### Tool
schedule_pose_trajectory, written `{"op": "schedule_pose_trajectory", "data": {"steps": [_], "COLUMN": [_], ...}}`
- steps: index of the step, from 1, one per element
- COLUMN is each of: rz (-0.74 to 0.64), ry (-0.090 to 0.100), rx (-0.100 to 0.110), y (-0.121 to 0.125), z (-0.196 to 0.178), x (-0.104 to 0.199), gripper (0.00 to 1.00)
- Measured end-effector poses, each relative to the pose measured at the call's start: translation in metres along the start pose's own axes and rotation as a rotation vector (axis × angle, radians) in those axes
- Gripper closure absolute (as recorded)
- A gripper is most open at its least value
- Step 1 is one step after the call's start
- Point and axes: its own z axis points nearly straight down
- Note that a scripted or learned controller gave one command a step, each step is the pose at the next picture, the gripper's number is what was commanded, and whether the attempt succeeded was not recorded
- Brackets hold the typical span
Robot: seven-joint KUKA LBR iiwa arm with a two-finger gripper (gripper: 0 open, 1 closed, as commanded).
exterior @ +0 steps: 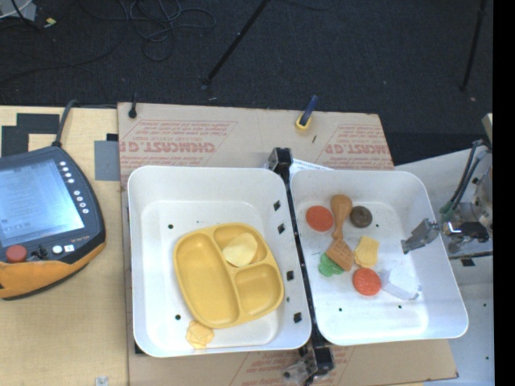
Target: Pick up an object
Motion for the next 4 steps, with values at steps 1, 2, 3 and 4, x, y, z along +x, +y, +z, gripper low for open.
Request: {"op": "schedule_pose_trajectory", "data": {"steps": [1, 2, 3, 4], "rz": [-0.004, -0.003, 0.003, 0.01], "ry": [0.006, 0.001, 0.004, 0.005], "rx": [0.01, 0.0, -0.001, 0.002], "y": [0.014, 0.044, 0.043, 0.042], "z": [0.123, 0.157, 0.144, 0.135], "x": [0.055, 0.096, 0.094, 0.093], "gripper": [0.0, 0.0, 1.0, 1.0]}}
